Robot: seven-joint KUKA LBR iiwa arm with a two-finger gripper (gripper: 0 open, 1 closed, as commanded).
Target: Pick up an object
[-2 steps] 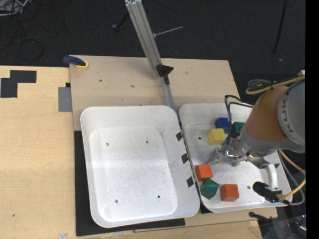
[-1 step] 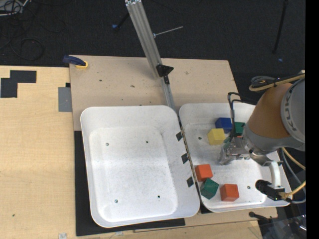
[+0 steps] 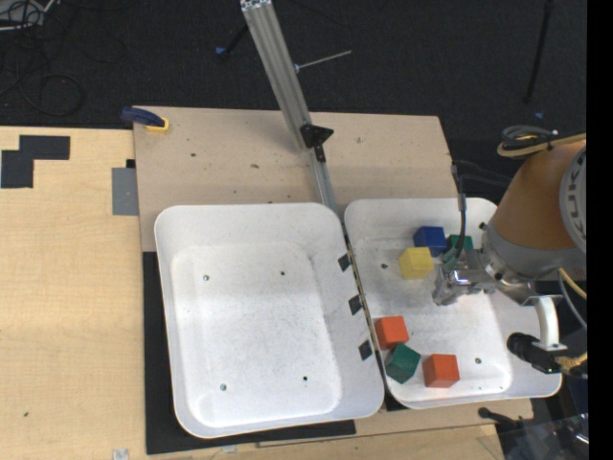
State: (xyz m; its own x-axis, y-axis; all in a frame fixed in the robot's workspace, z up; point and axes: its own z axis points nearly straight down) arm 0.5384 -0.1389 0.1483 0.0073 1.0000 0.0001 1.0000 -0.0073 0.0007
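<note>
Camera view: fixed above the bench, looking down at a slant on both bins.
Hidden parts: the arm (image 3: 541,209) comes in from the right and its far side is cut by the frame edge; its orange band and grey wrist cover the right bin's right rim.
Gripper (image 3: 448,287): low over the right bin, just right of the yellow cube; too small and glary to tell whether it is spread or closed, and nothing can be made out between its tips.
Right bin (image 3: 479,391): holds six blocks.
Blue cube (image 3: 430,238): upper middle, touching the yellow cube (image 3: 416,262) below it.
Teal block (image 3: 462,243): just right of the blue cube, partly hidden by the wrist and a cable.
Orange cube (image 3: 391,332): near the left wall, with a dark green cube (image 3: 403,363) just beneath it.
Second orange cube (image 3: 441,370): beside the green one, near the front rim.
Left bin (image 3: 182,228): white, speckled floor.
Writing: none legible.
</note>
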